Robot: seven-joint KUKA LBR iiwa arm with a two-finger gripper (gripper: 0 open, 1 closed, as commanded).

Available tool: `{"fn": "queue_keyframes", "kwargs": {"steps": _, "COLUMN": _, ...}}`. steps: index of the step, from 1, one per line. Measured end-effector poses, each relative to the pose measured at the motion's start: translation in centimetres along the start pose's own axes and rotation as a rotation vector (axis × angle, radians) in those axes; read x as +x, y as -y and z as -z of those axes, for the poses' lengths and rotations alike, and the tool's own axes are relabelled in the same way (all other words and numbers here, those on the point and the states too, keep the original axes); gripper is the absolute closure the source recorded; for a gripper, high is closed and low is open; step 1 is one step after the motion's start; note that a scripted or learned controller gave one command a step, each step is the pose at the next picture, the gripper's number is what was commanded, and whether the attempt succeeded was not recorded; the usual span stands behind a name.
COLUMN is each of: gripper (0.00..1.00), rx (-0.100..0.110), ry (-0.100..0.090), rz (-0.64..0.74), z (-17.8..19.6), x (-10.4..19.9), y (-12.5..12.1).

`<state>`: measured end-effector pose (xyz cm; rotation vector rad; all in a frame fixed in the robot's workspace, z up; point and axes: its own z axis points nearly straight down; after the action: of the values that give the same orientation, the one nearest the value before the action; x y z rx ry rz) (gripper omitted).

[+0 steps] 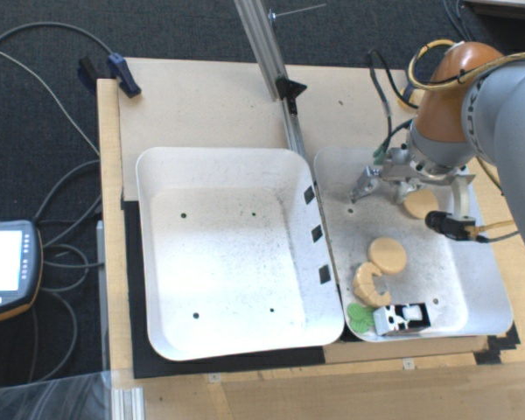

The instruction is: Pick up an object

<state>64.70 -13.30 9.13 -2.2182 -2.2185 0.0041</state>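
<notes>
My gripper [378, 178] hangs low over the far part of the right bin [486, 278], below the orange-banded wrist. A tan round piece [419, 204] lies just right of it, partly under the arm. Nearer the front lie a tan disc [388, 255] and a tan curved piece [369, 283] touching it. At the bin's front edge sit a green round item [360, 319] and a small black-and-white box [402, 318]. I see nothing held in the gripper.
The left bin [157, 234] stands beside the right one, with black clips [316, 233] along the shared wall. A metal pole [264, 42] slants across the back of the bench. Cables run at the far right and off the bench at left.
</notes>
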Motion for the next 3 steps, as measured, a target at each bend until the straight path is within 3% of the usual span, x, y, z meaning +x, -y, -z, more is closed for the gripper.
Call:
{"fn": "queue_keyframes", "kwargs": {"steps": 1, "gripper": 1.00, "rx": -0.006, "ry": 0.000, "rz": 0.000, "z": 1.4, "x": 0.0, "y": -0.2}}
{"fn": "queue_keyframes", "kwargs": {"steps": 3, "gripper": 1.00, "rx": -0.012, "ry": 0.002, "rz": 0.001, "z": 10.8, "x": -0.8, "y": -0.4}}
